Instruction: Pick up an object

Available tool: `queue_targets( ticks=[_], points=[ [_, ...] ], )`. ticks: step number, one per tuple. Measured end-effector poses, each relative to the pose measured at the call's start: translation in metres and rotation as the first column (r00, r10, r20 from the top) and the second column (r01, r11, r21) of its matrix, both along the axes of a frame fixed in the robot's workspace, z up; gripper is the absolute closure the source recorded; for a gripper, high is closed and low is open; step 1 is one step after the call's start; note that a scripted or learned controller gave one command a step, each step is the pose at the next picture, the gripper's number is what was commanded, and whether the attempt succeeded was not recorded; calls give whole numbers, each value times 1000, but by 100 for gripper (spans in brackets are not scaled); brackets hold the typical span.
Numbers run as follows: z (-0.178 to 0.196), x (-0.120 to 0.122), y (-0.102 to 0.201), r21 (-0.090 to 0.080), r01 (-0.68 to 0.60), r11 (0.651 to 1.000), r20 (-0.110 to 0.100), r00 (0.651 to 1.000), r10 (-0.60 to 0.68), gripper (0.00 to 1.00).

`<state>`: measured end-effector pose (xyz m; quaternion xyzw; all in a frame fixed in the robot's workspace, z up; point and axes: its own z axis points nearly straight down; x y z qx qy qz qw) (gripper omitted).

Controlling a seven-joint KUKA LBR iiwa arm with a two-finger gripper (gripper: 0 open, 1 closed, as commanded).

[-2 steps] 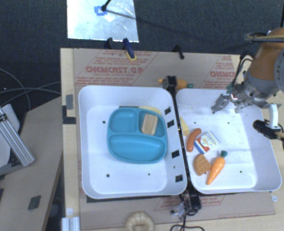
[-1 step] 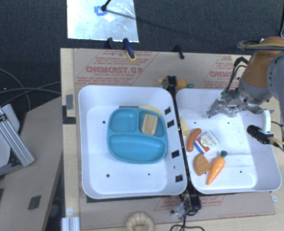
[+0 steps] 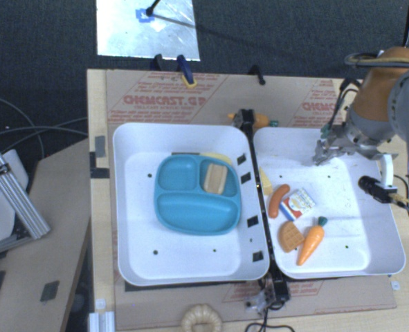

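While the grey arm's jaws [image 3: 326, 151] hover at the right white bin's [image 3: 391, 251] far edge, grip state unclear, we've nothing picked; the orange toy carrot [image 3: 311, 243] waits near its front.

Two bins are sitting side by side on the counter [image 3: 156, 92]. The left bin [image 3: 131, 206] is holding a divided plate [image 3: 190, 203], with a bread slice [image 3: 214, 178] lying in its far right compartment. In the right bin [image 3: 377, 247], a sausage [image 3: 278, 200] is lying left of a packet [image 3: 300, 203]; nearer, a cracker [image 3: 291, 236] is touching a carrot [image 3: 311, 243] on its right.
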<state>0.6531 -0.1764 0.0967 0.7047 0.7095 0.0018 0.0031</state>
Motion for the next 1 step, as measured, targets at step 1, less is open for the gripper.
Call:
queue_targets(
  ticks=[1],
  points=[
    [61, 2, -8, 0, 5, 1000, 1, 1000, -5, 100]
  ],
)
